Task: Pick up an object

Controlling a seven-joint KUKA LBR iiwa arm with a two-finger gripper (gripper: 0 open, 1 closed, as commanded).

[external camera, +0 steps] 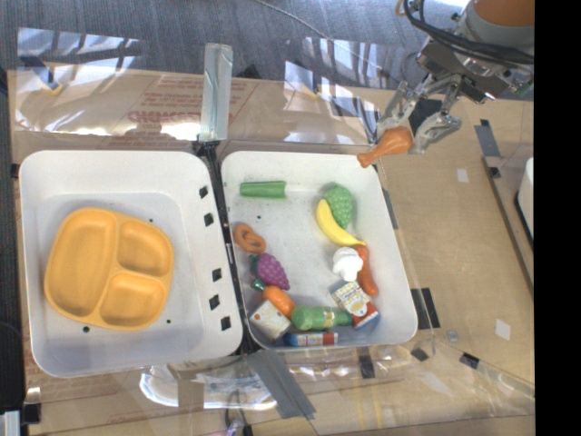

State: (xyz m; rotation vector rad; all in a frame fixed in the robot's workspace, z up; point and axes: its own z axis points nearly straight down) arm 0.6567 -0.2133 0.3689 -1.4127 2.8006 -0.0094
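Gripping smooth orange drumstick-shaped toy (pixel 385 146), gripper (pixel 410 133) clenched above right bin's (pixel 392 243) far corner.

yellow tray (pixel 109 266), green cucumber (pixel 262 189), yellow banana (pixel 334 225)

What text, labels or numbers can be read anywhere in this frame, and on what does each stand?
None can be read.
Red print on the clear plastic sheet behind the left bin: seems reversed, too blurred to read.
Label on the small carton in the right bin: too small.
Label on the small box beside it: too small.
Label on the flat packet at the bin's near edge: too small.
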